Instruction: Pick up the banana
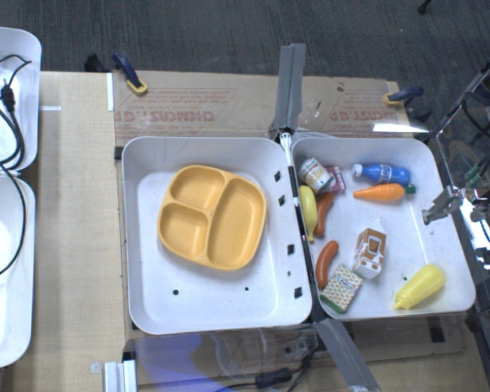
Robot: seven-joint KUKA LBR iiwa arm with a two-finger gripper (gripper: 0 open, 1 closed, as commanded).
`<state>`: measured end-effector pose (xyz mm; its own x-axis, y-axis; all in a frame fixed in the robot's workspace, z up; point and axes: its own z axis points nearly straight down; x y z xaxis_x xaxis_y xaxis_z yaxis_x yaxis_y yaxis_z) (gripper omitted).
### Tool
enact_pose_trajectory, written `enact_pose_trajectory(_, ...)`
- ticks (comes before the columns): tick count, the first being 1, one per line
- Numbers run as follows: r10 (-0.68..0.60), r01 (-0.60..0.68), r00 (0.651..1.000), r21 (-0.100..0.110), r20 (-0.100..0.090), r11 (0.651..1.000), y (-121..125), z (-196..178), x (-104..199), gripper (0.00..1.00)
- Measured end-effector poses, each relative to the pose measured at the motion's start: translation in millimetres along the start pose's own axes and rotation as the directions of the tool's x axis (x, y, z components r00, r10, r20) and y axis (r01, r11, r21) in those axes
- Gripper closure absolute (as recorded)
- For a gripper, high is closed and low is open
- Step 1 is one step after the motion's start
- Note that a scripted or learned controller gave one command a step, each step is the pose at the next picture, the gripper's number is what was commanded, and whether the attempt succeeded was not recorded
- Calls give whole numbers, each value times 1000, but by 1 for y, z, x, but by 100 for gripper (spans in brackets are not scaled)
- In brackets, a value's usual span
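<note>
The banana [309, 210] is small and yellow. It lies lengthwise against the left wall of the right bin [441, 243], near that wall's middle. A reddish-brown sausage [323, 211] touches its right side, and a small tin can [314, 172] lies just beyond its far end.
The right bin also holds a blue bottle [381, 172], a carrot [380, 193], a second sausage [327, 262], a small carton [369, 253], a green packet [340, 288] and a yellow squeeze bottle [419, 287]. A yellow divided plate [213, 216] sits in the left bin [147, 300].
</note>
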<state>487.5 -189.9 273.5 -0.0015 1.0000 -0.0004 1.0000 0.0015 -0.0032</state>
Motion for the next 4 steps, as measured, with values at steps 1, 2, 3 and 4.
enact_pose_trajectory(1,-41,41,999,0,-1,999,-10,100,-32,0)
enact_pose_trajectory(2,-177,177,984,1,-5,984,-10,154,-30,0)
enact_pose_trajectory(3,-217,217,976,-1,-11,976,-8,184,-25,0)
enact_pose_trajectory(4,-253,253,967,0,-11,967,-9,184,-26,0)
